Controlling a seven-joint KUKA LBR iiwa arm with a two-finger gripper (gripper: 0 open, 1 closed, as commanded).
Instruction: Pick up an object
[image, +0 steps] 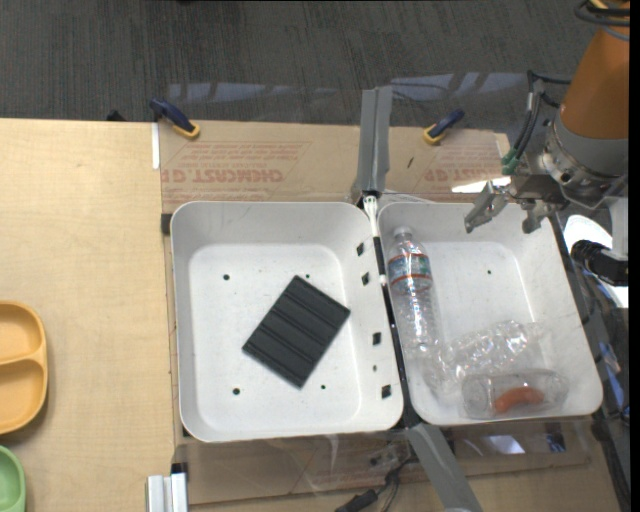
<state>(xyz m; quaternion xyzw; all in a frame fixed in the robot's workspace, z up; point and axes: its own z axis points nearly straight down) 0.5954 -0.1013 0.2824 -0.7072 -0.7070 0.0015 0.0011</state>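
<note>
My gripper hangs above the far rim of the right bin, its two fingers spread apart with nothing between them. A clear water bottle lies along the right bin's left wall. Crumpled clear plastic sits near the bin's front. Beside it lies a clear container with something orange inside. A black ribbed rectangular pad lies flat in the middle of the left bin.
A grey divider bar runs between the bins at the back. Blue and yellow clamps hold brown cardboard behind the bins. An orange tray rests at the left edge of the wooden bench.
</note>
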